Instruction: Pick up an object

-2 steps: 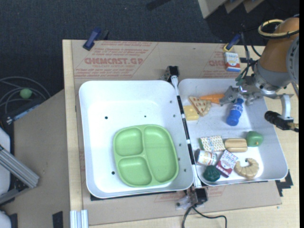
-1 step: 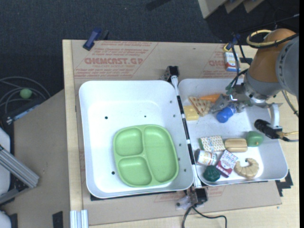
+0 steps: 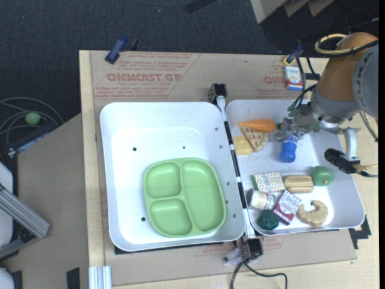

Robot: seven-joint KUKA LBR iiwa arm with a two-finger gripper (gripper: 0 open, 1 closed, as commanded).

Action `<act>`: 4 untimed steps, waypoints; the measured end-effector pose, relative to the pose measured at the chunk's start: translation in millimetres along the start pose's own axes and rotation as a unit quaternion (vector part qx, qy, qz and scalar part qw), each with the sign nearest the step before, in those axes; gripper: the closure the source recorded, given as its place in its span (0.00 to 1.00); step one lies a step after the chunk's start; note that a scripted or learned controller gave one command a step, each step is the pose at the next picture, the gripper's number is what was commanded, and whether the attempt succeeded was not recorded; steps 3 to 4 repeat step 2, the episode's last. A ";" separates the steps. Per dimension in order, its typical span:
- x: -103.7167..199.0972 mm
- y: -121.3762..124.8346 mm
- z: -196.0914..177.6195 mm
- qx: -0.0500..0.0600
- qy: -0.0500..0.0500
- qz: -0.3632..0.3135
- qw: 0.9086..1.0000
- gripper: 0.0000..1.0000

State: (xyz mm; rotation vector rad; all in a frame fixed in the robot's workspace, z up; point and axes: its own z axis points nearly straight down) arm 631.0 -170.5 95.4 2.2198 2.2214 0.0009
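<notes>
My gripper (image 3: 291, 131) hangs over the back of the right bin (image 3: 355, 203), at the end of the grey arm with its orange band. A small blue cylinder (image 3: 288, 151) sits directly at the gripper's tip, touching it or nearly so; the view does not settle whether it is gripped. An orange carrot (image 3: 257, 125) lies just to the left, with a yellow cheese wedge and a waffle piece (image 3: 249, 142) below it.
Toy foods crowd the front of the right bin: a cracker (image 3: 269, 181), a bread roll (image 3: 299, 183), a green fruit (image 3: 323, 176), a small can (image 3: 260, 200), a red packet (image 3: 287, 205) and a croissant (image 3: 316, 212). The left bin (image 3: 120, 137) holds a green divided plate (image 3: 183, 195).
</notes>
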 end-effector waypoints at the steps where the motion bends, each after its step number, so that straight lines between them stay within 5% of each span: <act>1: 50.1 -7.0 10.9 0.001 0.001 0.000 1.000 1.00; 2: 92.7 -95.6 -90.2 0.001 0.001 0.000 1.000 1.00; 4: 92.7 -95.6 -90.2 0.001 0.001 0.000 1.000 1.00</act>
